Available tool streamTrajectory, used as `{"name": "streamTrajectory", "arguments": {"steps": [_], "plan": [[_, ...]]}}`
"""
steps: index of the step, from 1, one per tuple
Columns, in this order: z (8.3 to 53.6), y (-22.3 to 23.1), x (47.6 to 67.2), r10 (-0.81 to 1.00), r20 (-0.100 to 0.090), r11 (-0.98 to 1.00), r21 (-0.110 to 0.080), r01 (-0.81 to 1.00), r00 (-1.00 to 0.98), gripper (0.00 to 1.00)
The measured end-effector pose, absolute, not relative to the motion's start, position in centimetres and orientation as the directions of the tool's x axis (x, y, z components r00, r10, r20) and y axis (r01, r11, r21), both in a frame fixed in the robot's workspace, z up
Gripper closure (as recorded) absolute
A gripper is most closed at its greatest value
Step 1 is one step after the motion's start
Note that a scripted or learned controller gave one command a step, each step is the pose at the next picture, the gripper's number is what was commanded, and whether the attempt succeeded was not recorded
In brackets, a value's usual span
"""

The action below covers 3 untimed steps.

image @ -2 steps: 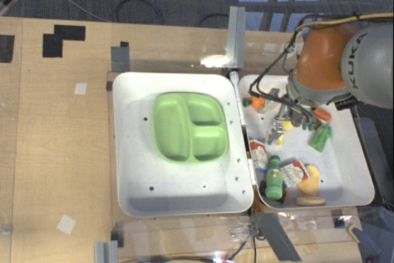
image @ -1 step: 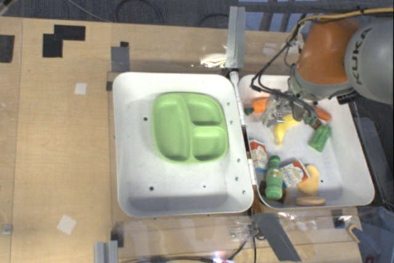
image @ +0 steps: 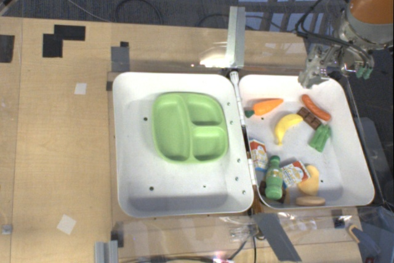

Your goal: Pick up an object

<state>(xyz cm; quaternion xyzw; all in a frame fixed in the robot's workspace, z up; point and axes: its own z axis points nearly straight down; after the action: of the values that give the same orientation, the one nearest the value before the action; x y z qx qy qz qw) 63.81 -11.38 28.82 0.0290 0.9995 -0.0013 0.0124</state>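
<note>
The gripper (image: 311, 76) hangs above the far rim of the right bin (image: 360, 151), at its top right corner, with the grey arm (image: 369, 3) and its orange band rising out toward the right. Whether the pincer is apart or together cannot be told from this angle; nothing is visible between its tips.

The things to pick from all lie in the right bin. A carrot (image: 266, 106) sits near the divider, a banana (image: 287, 126) near the middle, a sausage (image: 316, 107) close below the gripper, with a small brown block (image: 309, 117) touching it and a green piece (image: 320, 138) just beside. At the near edge a green bottle (image: 273, 178), small packets (image: 295, 173) and a yellow toy (image: 311, 179) crowd together. The left bin (image: 132, 132) holds a green divided plate (image: 188, 126).

The likely trouble is the crowding. A descent on the sausage could catch the brown block too, or nudge both aside. The rounded banana and carrot may slip out of a pinch. So close to the bin's wall, a straight drop risks striking the rim.
</note>
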Motion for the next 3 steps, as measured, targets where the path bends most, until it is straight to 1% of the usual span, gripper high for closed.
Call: {"name": "streamTrajectory", "arguments": {"steps": [1, 2, 3], "plan": [[16.2, -21.0, 59.3, 0.049, 0.003, 0.999, -0.001, 0.049, -0.999, 1.0], [14.5, -20.5, 59.5, -0.465, -0.008, 0.885, -0.004, -0.465, -0.885, 1.0], [14.5, -20.5, 59.5, -0.465, -0.009, 0.885, -0.005, -0.465, -0.885, 0.0]]}}
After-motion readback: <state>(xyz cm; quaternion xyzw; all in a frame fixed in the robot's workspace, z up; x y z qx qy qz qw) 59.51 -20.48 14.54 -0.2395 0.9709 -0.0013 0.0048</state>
